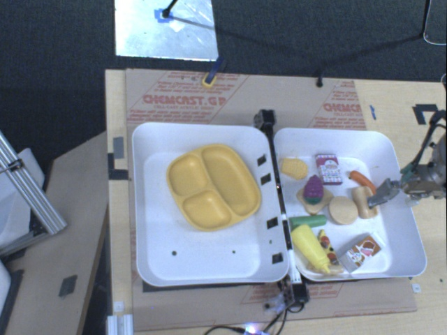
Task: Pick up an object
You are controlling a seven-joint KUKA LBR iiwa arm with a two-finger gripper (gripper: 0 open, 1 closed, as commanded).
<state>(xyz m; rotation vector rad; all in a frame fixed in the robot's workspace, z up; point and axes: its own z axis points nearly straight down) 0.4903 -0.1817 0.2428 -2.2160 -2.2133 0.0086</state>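
Note:
The right bin (405, 246) holds several toy foods. Among them are a yellow piece (294, 167), a red and white box (328, 169), an orange sausage (362, 179) and a purple fruit (314, 187) on a tan slice. A round tan bun (343, 210), a green cucumber (308, 221), a yellow banana (310, 248) and a small carton (360, 251) lie nearer the front. My gripper (382, 194) reaches in from the right edge, low over the right bin. Its tip is just beside a tan piece (363, 202) that lies next to the bun.
The left bin (157, 257) holds a yellow divided plate (213, 185). A black hinge strip (276, 194) runs between the two bins. Brown cardboard lies under the bins, and a shiny metal sheet (166, 19) lies beyond the bench.

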